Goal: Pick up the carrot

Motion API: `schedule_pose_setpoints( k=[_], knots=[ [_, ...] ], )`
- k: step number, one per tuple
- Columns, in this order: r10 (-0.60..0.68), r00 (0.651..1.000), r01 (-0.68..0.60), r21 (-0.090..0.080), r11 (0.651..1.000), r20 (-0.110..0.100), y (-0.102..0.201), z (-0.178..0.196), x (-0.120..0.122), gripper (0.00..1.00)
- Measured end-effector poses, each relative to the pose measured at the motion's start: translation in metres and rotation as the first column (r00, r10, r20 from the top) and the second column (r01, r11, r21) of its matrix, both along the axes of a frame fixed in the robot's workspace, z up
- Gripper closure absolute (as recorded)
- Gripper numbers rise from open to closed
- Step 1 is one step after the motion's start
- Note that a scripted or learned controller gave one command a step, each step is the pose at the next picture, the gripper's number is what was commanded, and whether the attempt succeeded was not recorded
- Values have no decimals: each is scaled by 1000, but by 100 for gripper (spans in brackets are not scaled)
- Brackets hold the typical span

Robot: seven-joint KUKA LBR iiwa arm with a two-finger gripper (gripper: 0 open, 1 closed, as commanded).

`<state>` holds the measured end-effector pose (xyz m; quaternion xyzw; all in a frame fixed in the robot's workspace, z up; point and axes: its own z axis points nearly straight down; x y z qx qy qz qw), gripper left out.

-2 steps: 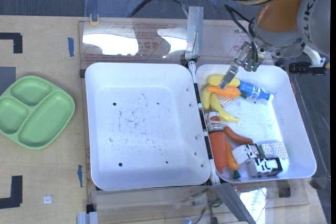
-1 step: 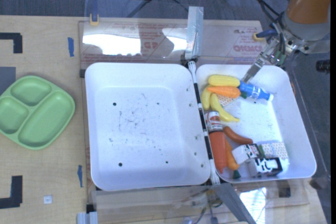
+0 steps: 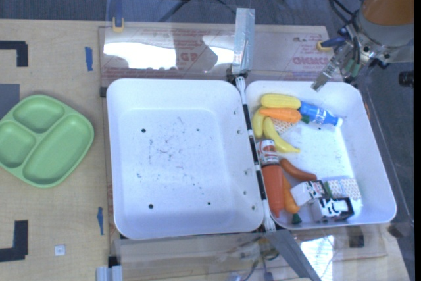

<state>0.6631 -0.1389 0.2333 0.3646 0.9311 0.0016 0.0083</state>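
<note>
Your gripper hangs over the right bin's far corner, finger state unreadable, carrot well below-left of it.

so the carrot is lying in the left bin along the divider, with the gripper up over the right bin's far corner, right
Not quite. The camera view shows the carrot lying in the right bin, along the divider beside the left bin. The rest holds: the gripper is up over the right bin's far corner.
</note>
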Motion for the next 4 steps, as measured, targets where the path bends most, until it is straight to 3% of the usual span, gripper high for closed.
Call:
schedule_pose_setpoints(
  k=[1, 2, 3, 4],
  knots=[
    [0, 1000, 0, 0, 1000, 0, 0, 0, 0, 0],
    [58, 998, -58, 4, 998, -14, 45, -79, -33, 0],
    [-20, 1000, 20, 1, 1000, 1, 35, -115, -20, 0],
    [-55, 998, 55, 2, 998, -10, 10, -40, -2, 0]
  ],
)
